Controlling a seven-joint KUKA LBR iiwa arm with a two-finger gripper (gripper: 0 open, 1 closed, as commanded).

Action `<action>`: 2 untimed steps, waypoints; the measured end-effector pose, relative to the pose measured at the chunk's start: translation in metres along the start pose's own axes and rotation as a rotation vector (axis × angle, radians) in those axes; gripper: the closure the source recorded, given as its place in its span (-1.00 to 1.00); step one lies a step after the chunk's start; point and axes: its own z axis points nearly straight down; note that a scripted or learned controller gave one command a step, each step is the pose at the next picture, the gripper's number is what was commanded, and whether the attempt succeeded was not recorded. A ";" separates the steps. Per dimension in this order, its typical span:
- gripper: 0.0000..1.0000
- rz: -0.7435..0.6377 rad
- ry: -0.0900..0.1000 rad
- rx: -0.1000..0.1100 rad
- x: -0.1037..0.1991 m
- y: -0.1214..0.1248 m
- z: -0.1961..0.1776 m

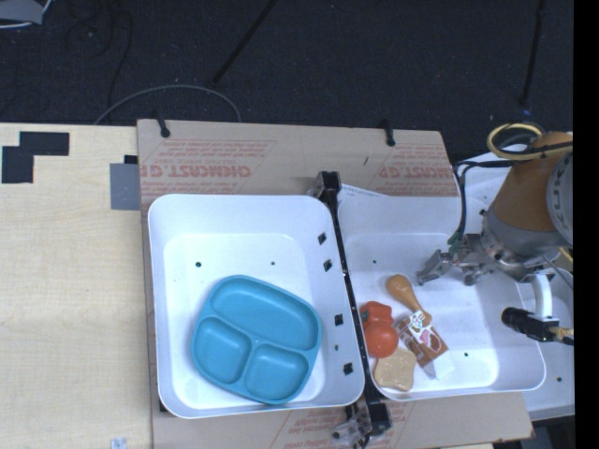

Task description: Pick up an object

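1. White and shallow, the left bin [168,251] is holding a smooth blue three-compartment plate [256,339].
2. We are seeing the right bin [487,363] holding four things clustered by the divider [343,279]: a red tomato-like toy [378,329], a tan drumstick [406,294], a brown wrapped packet [426,339] and a pale bread-like piece [396,370].
3. We are finding the gripper [447,266] hovering over the right bin, farther from the divider than the drumstick, gripping nothing; whether its fingers are parted we cannot tell.
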 end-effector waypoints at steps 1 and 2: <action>1.00 0.001 -0.001 -0.002 -0.001 0.001 -0.012; 1.00 -0.001 -0.002 -0.008 0.003 -0.005 -0.072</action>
